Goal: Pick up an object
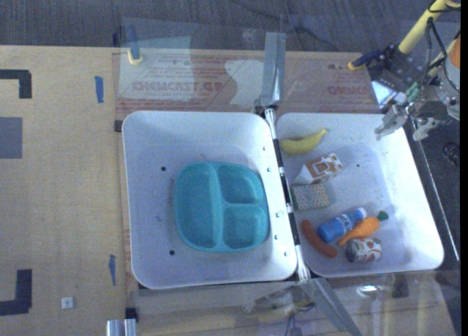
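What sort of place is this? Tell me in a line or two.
Most likely a robotics lab bench set up for pick-up trials. Two white bins sit side by side: the left bin holds a blue divided tray, the right bin holds toy food such as a banana, and the pincer hangs at its far corner.

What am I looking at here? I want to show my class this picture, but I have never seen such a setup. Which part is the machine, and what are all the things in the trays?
One camera looks down at a slant on a bench with two white bins. The left bin holds a teal divided plate. The right bin holds toy foods: a banana, a small carton, a speckled sponge, a red sausage, a blue bottle, a carrot and a can. The machine is a robot arm reaching in at upper right; its gripper hangs over the right bin's far corner. Nothing is between its fingers. Its job is to pick up one object.
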Tool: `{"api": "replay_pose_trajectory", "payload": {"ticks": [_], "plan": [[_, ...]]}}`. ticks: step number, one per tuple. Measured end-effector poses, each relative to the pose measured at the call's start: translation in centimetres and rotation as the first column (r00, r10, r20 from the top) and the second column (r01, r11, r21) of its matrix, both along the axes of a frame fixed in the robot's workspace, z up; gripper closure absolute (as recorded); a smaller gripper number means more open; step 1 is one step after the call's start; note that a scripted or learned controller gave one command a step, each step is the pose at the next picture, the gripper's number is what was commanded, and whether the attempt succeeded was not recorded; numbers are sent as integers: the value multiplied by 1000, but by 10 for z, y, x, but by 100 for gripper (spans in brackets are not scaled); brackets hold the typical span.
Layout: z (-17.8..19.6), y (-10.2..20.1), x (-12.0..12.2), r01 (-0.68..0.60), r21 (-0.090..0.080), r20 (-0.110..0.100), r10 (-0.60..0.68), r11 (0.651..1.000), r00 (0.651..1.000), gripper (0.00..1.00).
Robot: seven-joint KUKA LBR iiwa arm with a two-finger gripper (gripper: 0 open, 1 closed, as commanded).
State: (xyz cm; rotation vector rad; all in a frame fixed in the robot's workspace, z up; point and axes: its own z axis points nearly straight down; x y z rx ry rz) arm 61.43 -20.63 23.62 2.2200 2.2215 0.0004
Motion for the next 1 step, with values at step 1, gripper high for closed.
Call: {"api": "replay_pose_trajectory", "payload": {"ticks": [1], "plan": [[-129,1,-46,-156,0,0,156,988,988,0]]}}
